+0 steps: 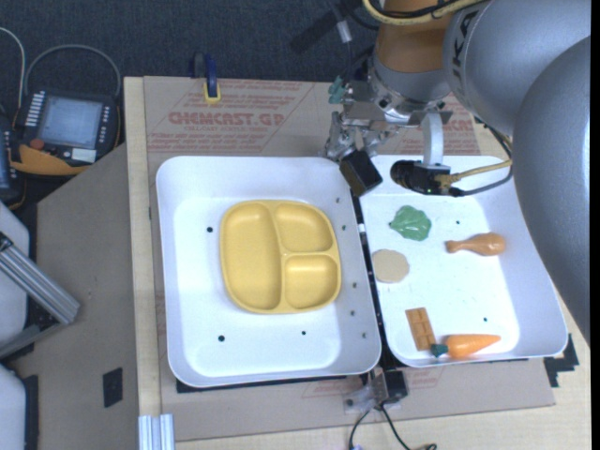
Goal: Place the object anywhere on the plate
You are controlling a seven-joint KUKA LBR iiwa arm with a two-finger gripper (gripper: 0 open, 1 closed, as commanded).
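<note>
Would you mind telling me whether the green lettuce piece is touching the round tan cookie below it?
Apart. The camera view shows bare white bin floor between the lettuce piece and the cookie.

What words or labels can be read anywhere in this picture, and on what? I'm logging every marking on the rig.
"CHEMCAST G.P", red print, partly blurred, on the brown board behind the bins.
More red print on that board, right of the arm, is too hidden to read.
The screen of the handheld pendant at the left is too blurred to read.
</note>
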